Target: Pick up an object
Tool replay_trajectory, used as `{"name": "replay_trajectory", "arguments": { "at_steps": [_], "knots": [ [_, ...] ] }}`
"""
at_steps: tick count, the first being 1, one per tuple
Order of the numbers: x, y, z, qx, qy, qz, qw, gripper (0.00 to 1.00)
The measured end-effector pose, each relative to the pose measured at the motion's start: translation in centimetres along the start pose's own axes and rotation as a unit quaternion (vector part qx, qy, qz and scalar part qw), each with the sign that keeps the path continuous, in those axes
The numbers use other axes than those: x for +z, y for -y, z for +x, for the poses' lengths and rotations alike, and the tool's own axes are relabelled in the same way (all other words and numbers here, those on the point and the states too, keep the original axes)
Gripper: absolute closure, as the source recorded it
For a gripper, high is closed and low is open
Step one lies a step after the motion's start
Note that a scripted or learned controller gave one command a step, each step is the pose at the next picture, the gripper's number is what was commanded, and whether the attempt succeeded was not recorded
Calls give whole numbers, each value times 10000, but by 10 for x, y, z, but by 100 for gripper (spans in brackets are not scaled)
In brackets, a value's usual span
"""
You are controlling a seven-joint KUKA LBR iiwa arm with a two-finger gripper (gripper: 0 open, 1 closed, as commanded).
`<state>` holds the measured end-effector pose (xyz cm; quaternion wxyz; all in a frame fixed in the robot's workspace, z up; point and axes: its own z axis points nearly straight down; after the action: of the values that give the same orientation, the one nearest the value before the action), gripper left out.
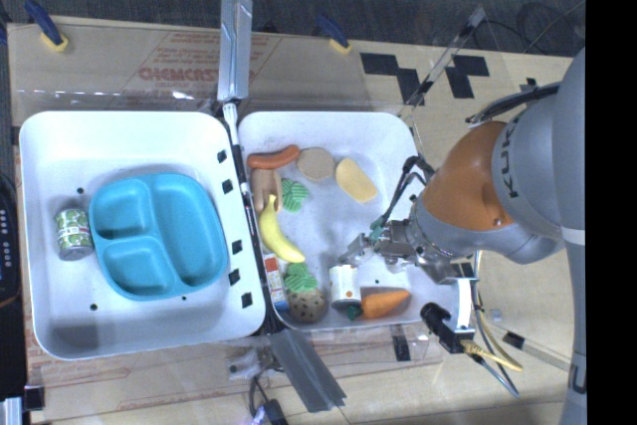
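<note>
A single camera sits fixed above the bench and looks down at a slant, so both white bins fit in one frame. The left bin [40, 214] lies toward the left edge and the right bin [328, 126] sits near the middle, their shared wall running almost straight up the frame. The far edge of the bench [129, 40], with its blue clamps [47, 23], runs along the top, dark floor beyond it. The grey and orange arm [498, 189] enters from the right, large because it is nearer the lens. The view is wide, not close.

Glossy plastic blue tray [156, 234], smooth white plastic bins [50, 154], metal can [72, 232]
</note>
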<state>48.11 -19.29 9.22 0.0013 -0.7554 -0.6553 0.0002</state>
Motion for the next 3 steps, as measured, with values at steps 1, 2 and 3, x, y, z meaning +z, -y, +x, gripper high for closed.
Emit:
{"name": "replay_trajectory", "arguments": {
  "at_steps": [1, 2, 3],
  "knots": [
    [0, -89, 14, -410, 1, -7, 9992, 0],
    [0, -16, 26, -517, -1, 6, 9987, 0],
    [-10, -17, 25, -527, 5, 2, 9986, 100]
  ]
}}
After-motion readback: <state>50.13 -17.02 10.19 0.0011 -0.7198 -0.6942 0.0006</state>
